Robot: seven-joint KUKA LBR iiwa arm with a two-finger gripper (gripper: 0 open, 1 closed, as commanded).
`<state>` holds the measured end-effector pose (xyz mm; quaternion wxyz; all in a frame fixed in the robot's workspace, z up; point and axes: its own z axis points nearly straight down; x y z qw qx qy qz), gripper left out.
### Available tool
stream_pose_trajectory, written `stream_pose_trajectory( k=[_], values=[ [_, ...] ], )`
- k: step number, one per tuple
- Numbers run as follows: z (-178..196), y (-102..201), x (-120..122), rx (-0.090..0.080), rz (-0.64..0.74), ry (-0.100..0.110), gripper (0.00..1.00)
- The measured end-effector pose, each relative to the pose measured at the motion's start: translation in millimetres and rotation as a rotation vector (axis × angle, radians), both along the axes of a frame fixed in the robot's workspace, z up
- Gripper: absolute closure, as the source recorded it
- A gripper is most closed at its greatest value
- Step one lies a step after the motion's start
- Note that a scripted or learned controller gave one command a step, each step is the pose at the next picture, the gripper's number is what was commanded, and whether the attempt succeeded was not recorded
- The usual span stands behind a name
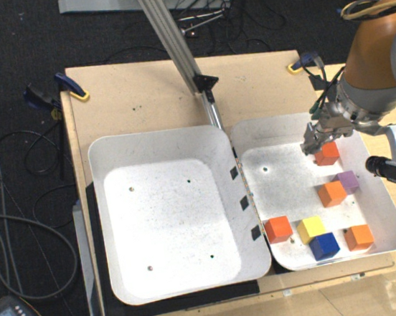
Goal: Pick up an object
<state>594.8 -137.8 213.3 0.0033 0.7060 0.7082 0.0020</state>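
Right bin (pixel 285 160): gripper (pixel 317 144) touching orange block (pixel 327 153) (upper one).

Fixed overhead camera looks slantwise onto both bins (pixel 110 201).

Dark carpet floor (pixel 11 55) (cables strewn about) surrounds the wooden bench (pixel 147 102).

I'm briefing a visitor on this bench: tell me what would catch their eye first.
First, the cluster of bright blocks in the right bin: orange ones, a yellow block, a blue block and a purple block. Next, the gripper poised right over the topmost orange block. The left bin beside it is plain speckled white.
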Motion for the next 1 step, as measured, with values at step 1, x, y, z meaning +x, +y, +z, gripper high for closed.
stream_pose_trajectory(
  k=[1],
  values=[
    [45.3, 4.5, 6.5, 0.000, 0.001, 0.001, 1.00]
  ],
)
